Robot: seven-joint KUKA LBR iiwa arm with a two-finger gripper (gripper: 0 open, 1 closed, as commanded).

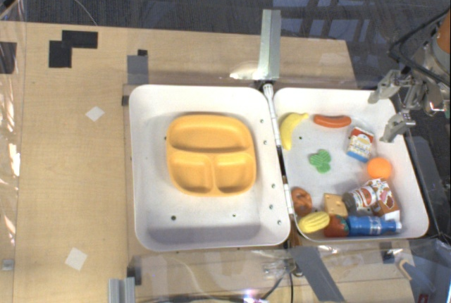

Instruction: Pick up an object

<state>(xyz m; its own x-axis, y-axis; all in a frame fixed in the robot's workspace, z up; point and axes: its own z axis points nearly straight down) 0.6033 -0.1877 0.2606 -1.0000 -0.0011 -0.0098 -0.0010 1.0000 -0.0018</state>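
My gripper [381, 116] hangs over the right bin's [416, 213] far right corner, open, with nothing between its fingers. Just left of it lies a small red and white carton [359, 143], with an orange [379, 168] below that. A sausage [331, 121] and a banana [290, 129] lie along the bin's far side, and a green broccoli piece [321, 161] sits in the middle. At the near edge are a can [371, 197], a blue bottle [373, 226], a cracker [335, 205], a yellow fruit [313, 223] and a brown item [301, 200].
The left bin [151, 210] holds a yellow divided tray [210, 153]. A metal post [270, 48] stands behind the seam between the bins. Wooden benchtop [63, 175] stretches to the left.
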